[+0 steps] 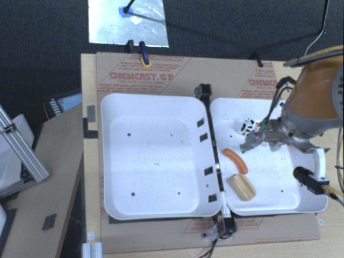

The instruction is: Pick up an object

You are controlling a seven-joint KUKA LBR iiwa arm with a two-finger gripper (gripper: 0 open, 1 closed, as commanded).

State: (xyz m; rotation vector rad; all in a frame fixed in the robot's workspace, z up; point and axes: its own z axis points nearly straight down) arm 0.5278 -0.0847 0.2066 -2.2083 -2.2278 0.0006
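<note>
Nothing is lifted yet, as I judge it — the pick is all still to do. My gripper (248,144) hangs low over the right bin (279,204), and what it holds, if anything, I cannot tell. The orange sausage (235,160) lies just below-left of it, the tan block (242,187) beyond — a black-and-white piece (248,126) just above.

- Two shallow white plastic bins (156,117), smooth with a faint sheen.
- Brown cardboard sheet (177,71) beneath them, matt, printed in red.
- Square silvery metal plate (128,15), shiny and reflective.
- Glossy orange sausage-shaped piece (235,160).
- Tan wooden-looking block (242,187), matt.
</note>
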